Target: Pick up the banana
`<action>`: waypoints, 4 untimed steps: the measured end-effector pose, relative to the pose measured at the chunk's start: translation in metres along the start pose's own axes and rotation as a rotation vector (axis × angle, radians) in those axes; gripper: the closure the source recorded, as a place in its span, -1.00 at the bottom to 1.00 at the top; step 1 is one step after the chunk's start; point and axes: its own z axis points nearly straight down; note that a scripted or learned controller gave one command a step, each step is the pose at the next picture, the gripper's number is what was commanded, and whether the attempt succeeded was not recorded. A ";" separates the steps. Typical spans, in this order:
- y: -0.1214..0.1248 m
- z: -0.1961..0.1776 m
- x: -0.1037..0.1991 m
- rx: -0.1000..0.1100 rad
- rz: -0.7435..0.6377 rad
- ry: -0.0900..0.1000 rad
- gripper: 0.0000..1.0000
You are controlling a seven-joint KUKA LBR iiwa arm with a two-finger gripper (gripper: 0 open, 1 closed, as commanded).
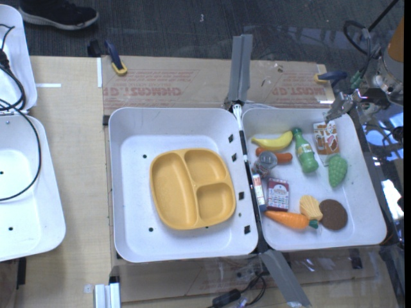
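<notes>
Two shallow white plastic bins sit side by side on the wooden bench, the left bin (122, 172) in the middle of the frame and the right bin (372, 226) toward the right side. A yellow-orange plastic tray with three compartments (191, 188) lies in the left bin, slightly turned.

Within the right bin, the yellow curved toy banana (271, 140) lies in the upper left part, near the divider between the bins, its length running roughly left to right. Just below it sits a small orange-red sausage-shaped piece (265, 151), and beneath that a round grey tin (264, 163). A green plastic bottle with a yellow label (305, 151) lies just to the right of the banana, tilted, its cap toward the top of the frame. Right of the bottle are a small printed carton in red and white (326, 138) and a bumpy green oval toy (338, 170). Lower down lie a dark red box (278, 194), an orange toy carrot (288, 219), a pale yellow ridged piece (311, 206) and a round brown disc (333, 214). A thin striped stick-shaped pack (257, 191) rests along the bin's left wall.

At the upper right of the frame, the arm's two-finger gripper (338, 106) hangs over the top right corner of the right bin, above the carton and well apart from the banana. Whether its fingers are spread or pressed together cannot be told; nothing is visibly held between them.
</notes>
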 end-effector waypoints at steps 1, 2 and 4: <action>0.023 0.060 0.053 0.001 -0.030 0.000 -1.00; 0.030 0.138 0.081 -0.008 -0.260 -0.001 -1.00; 0.031 0.130 0.080 -0.010 -0.259 -0.003 1.00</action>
